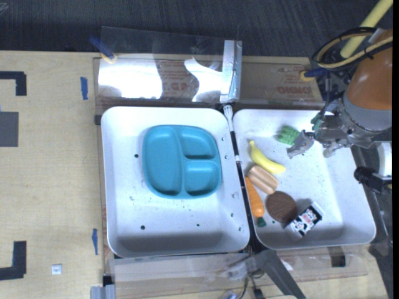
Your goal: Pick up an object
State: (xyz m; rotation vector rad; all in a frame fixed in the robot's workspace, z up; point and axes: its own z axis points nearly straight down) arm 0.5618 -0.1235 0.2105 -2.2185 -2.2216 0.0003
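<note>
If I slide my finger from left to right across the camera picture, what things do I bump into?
Blue divided plate in the left bin → carrot → banana → green toy → small black-and-white carton → gripper. The hot dog and brown cookie overlap the others, so I skipped them.

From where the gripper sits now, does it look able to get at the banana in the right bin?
Probably yes. The gripper hangs over the right bin beside the green item, and the banana lies just below-left, its top uncovered; only the hot dog crowds its lower side.

Tray (182,161) in left bin (118,217); food apparently right.
</note>
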